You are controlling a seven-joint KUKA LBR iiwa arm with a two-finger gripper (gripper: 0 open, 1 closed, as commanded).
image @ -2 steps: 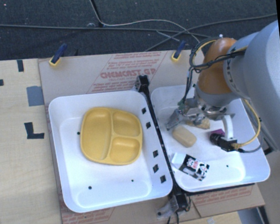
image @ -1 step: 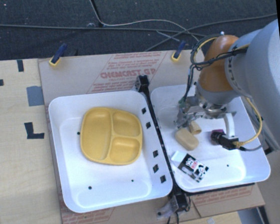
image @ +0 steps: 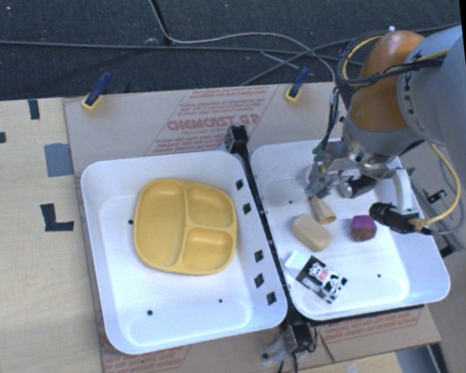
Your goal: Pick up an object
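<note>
The table (image: 25, 272) carries two shallow white bins side by side: the left bin (image: 119, 320) holds a yellow divided plate (image: 185, 225) across most of its floor, and the right bin (image: 428, 280) holds the small things the task could take. The arm (image: 389, 88) reaches in from the right and hangs over the far part of the right bin, its pincer (image: 326, 181) low above the floor; whether the pincer is open or closed cannot be told from this slant. Just near of it lies a small tan block (image: 323, 210), then a pale oval soap-like piece (image: 311, 233), a purple ball (image: 363, 227) to the right of these, and a black-and-white printed packet (image: 320, 278) nearest. The tan block seems the likely target: a good grasp would come straight down centred on it, fingers across its short width. It lies close to the oval piece, so a wide approach may nudge that neighbour. The divider (image: 258, 220) lies to the left with some bare floor between, and there is open room toward the far left corner of the right bin; a straight lift looks unobstructed.
</note>
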